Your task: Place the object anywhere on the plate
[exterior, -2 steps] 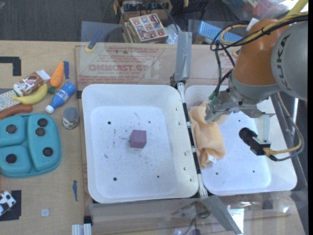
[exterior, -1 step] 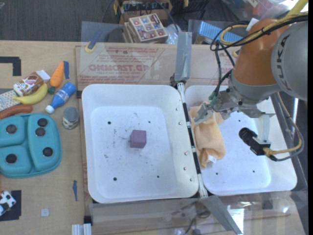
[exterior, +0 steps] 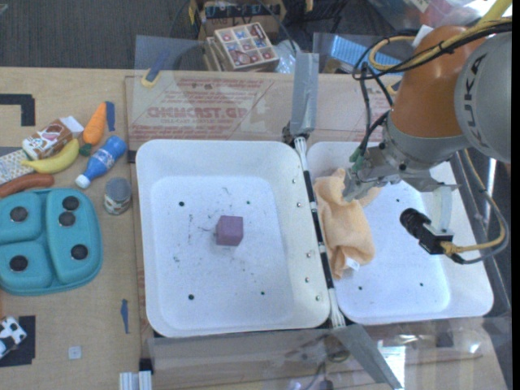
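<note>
Grey KUKA arm (exterior: pixel 479 80) with an orange band (exterior: pixel 435 71)

The rounded grey casing carries part of the dark KUKA lettering near the right edge; below the glossy orange band sits a grey wrist flange and a metallic tool (exterior: pixel 357 184). Black and yellow cables (exterior: pixel 382 55) loop beside the wrist, and a black connector with a yellow cable hangs lower.

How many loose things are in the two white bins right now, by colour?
Purple: 1, the purple block in the left bin.
Orange-tan: 1, the cloth in the right bin, by the gripper.
Total: 2
</note>
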`<state>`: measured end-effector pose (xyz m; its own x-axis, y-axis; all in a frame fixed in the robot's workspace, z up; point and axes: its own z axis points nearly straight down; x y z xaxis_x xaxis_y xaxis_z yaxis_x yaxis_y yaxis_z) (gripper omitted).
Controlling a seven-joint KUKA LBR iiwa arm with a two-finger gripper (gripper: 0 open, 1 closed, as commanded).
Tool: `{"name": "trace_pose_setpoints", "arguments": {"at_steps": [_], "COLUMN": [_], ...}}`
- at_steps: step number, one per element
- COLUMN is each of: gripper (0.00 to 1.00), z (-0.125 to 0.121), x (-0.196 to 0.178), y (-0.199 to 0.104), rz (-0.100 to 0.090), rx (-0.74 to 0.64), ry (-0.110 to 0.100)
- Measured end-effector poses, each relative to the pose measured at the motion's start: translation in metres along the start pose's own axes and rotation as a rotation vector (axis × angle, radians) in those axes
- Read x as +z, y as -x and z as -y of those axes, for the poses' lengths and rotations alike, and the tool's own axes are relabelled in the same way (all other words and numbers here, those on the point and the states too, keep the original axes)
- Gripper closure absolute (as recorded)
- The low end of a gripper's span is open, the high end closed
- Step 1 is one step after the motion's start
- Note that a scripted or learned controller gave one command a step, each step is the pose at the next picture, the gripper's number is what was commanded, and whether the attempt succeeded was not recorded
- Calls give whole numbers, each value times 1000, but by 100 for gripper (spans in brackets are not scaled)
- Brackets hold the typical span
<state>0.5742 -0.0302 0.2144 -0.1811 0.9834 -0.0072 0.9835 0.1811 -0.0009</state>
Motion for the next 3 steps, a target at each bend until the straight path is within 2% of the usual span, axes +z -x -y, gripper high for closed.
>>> {"name": "trace_pose_setpoints", "arguments": {"at_steps": [1,2,3], "gripper": [0,100,0], "z": [0,-1,-1], "x": [0,-8,-8], "y": [0,2,1], "rz": [0,2,2], "rx": [0,1,0], "ry": [0,0,0]}}
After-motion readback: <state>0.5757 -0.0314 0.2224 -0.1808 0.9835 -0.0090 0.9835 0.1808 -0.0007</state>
